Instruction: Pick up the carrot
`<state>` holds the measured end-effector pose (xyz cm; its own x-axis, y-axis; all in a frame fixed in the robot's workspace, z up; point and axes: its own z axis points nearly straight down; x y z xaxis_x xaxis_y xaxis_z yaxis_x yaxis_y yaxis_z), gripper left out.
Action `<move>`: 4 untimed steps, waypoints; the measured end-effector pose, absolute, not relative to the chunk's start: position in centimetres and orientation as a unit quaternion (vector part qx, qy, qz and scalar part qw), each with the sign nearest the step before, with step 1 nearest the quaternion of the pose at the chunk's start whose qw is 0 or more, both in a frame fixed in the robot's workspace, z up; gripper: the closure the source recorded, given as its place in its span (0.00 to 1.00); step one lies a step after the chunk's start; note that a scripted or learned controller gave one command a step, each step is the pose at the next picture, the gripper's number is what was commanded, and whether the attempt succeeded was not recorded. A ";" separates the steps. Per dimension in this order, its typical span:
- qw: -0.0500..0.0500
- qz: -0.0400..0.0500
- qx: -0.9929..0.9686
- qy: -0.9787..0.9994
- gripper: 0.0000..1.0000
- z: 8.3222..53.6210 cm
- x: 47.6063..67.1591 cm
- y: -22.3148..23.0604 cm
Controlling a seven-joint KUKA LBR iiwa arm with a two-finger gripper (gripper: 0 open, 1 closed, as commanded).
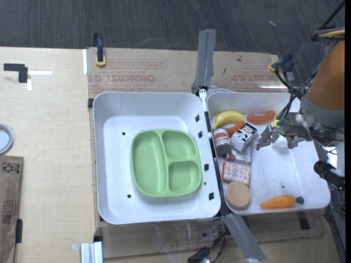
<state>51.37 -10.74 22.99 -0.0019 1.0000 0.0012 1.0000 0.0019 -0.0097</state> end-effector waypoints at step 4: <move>0.003 0.003 -0.782 -0.623 0.00 18.9 47.8 -15.5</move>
